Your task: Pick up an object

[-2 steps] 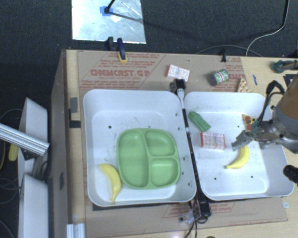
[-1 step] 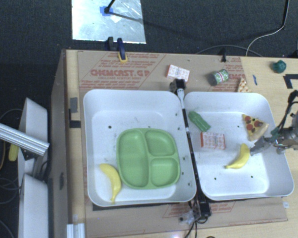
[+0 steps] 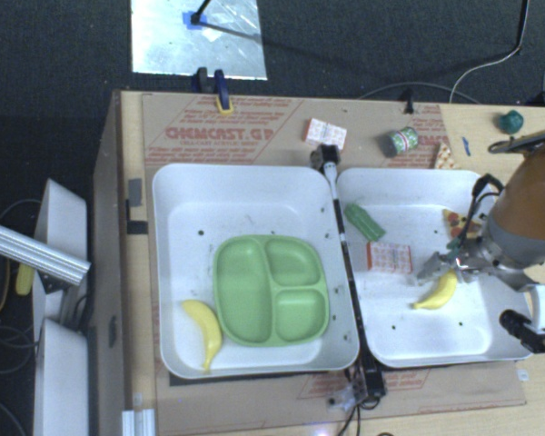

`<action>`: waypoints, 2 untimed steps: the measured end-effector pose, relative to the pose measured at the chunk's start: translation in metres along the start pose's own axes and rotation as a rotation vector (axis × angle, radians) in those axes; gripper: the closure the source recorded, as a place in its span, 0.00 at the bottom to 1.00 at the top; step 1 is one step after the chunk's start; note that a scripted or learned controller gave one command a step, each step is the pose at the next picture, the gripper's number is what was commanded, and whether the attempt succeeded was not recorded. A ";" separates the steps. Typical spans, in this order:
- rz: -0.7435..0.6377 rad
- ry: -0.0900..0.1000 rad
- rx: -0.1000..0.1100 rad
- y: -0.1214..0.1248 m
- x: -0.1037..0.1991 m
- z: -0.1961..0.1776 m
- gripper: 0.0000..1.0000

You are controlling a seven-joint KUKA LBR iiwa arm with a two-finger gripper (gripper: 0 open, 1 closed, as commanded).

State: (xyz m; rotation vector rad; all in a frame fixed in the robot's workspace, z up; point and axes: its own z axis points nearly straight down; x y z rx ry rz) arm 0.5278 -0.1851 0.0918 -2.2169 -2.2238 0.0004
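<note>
Curved yellow banana (image 3: 438, 292), glossy, beside fingers (image 3: 436, 265)

Dark carpet floor (image 3: 54, 62); shiny metal sheet (image 3: 198, 24).

The left bin (image 3: 173, 243) holds a tray (image 3: 271, 289) in its middle and a banana (image 3: 204, 331) at lower left of it. In the right bin (image 3: 409, 343), a second banana (image 3: 439, 292) lies right of a card (image 3: 390, 258), below a block (image 3: 364, 222)

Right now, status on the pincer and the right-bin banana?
Pincer low in right bin, directly over banana. Grip unconfirmed. Red card and green block lie clear.
</note>
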 end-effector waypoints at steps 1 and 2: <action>-0.002 -0.002 -0.004 0.001 -0.001 -0.011 1.00; -0.001 0.000 -0.004 0.073 0.067 -0.008 1.00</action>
